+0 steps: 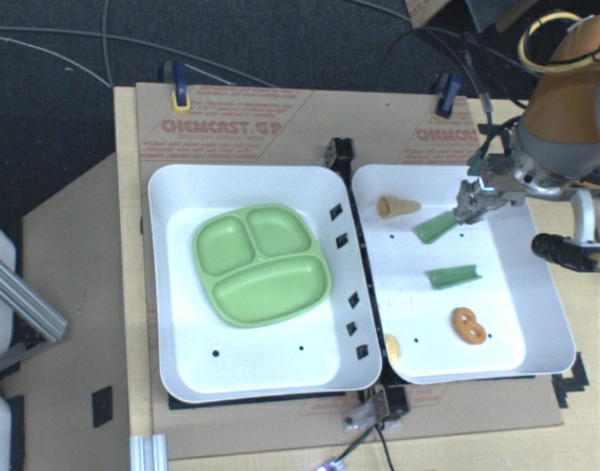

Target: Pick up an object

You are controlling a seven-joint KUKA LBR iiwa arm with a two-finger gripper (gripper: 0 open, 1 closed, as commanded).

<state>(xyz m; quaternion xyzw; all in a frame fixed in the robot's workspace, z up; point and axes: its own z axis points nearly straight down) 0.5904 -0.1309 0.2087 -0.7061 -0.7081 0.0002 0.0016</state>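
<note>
In the left bin (172,263) lay a green divided plate (262,263), near the centre of the frame. In the right bin (545,302) there were a small cone (398,206) at the upper left, a yellow piece (391,345) at the lower left, a green pod (453,277) in the middle and a pretzel (467,326) lower down. At the upper right, the gripper (468,210) had its fingers closed on one end of a green bean piece (436,229).

We see a brown cardboard-covered surface (280,106) printed with red lettering, held by blue clamps (181,84) along its far edge. Directly on it sit two shallow white plastic bins, the left bin (182,292) and the right bin (535,292), touching side by side at a black centre divider (354,263).
</note>
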